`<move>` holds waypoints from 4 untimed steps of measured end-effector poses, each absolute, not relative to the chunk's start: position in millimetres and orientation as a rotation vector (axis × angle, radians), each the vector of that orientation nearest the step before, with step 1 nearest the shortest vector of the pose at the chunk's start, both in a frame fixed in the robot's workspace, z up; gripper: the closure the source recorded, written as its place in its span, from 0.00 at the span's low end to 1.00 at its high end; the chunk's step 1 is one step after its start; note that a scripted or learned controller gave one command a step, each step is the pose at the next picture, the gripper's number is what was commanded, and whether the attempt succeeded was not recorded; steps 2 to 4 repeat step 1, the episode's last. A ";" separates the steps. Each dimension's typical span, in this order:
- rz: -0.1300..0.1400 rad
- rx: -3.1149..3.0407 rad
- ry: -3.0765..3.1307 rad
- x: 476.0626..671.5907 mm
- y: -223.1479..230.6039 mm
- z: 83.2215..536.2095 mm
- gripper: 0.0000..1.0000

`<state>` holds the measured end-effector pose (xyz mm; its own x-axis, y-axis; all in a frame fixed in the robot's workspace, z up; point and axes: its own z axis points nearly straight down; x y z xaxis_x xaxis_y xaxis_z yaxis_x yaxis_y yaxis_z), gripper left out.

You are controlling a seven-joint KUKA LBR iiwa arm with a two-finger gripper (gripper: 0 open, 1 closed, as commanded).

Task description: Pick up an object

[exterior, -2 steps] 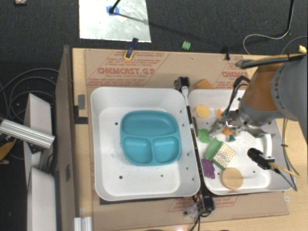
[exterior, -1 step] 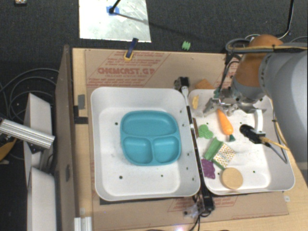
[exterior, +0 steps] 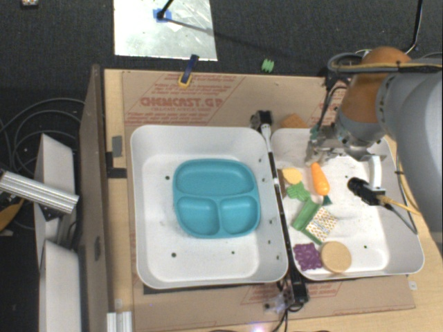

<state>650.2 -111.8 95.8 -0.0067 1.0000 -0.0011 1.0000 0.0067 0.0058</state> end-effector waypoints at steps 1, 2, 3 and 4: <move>0.006 2.210 2.232 613.8 -30.4 188.7 1.00; 0.006 2.210 2.232 613.8 -30.4 188.7 1.00; 0.006 2.210 2.232 613.8 -30.4 188.7 1.00; 0.006 2.210 2.232 613.8 -30.4 188.7 1.00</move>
